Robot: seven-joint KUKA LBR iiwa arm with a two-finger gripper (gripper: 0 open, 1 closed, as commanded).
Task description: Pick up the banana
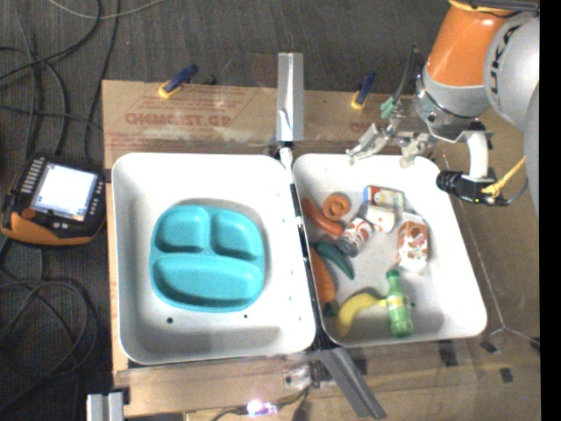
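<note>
— Where the right bin (456,235) is concerned, what is listed?

— Item one: banana (358,309), yellow, lying near the front wall, its right end touching a green bottle (398,303). Item two: carrot (323,281), orange, along the left wall just beside the banana. Item three: dark green vegetable (336,257), curved, between carrot and centre. Item four: orange ring (337,206) toward the back, resting by a reddish sausage-like piece (323,221). Items five to seven: small can (356,233), a packet (383,198) behind it, a red-and-white carton (413,242) to the right.

— And the left bin (131,235)?

— One teal divided plate (209,257), three compartments, lying flat in the middle.

— State of the hand (391,147)?

— Released; fingers spread apart, nothing between them. It hangs over the back rim of the right bin, well apart from the banana.

— Surroundings?

— Cardboard sheet (202,117) on the table behind the bins, two clamps with yellow and blue grips (178,80) at its far edge; a handheld pendant (54,200) with lit screen to the left.
</note>
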